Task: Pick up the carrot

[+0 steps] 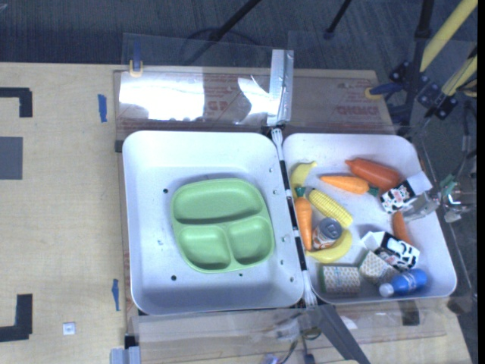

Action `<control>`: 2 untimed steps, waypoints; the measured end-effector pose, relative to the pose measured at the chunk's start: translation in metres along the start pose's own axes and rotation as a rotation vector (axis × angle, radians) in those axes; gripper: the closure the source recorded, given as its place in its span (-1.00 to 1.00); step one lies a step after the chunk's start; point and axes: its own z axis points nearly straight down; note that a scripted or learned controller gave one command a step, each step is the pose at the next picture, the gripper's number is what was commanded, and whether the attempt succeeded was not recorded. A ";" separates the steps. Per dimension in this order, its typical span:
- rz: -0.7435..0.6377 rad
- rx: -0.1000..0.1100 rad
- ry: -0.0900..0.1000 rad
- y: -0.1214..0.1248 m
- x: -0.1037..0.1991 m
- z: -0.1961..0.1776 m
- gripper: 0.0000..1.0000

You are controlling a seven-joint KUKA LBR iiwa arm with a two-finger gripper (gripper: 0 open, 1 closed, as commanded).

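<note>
Camera view | carrot (303, 220) in right bin (436, 243), beside corn (328, 207) | claw (447, 196) state unclear

Pale metallic pincer (438, 203) — thin, silvery fingers

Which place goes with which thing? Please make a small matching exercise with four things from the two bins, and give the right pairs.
Things:
1. green plate
2. blue bottle
3. corn cob
4. red pepper

Places:
A. near corner of the right bin, lying on its side
B. far part of the right bin, beside an orange carrot
C. middle of the left bin
D. right bin, between a banana's two ends

Pairs: 1-C, 2-A, 3-D, 4-B
</note>
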 end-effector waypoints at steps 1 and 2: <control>0.171 0.001 0.000 0.044 0.063 0.107 -1.00; 0.155 -0.002 -0.002 0.117 0.106 0.064 -1.00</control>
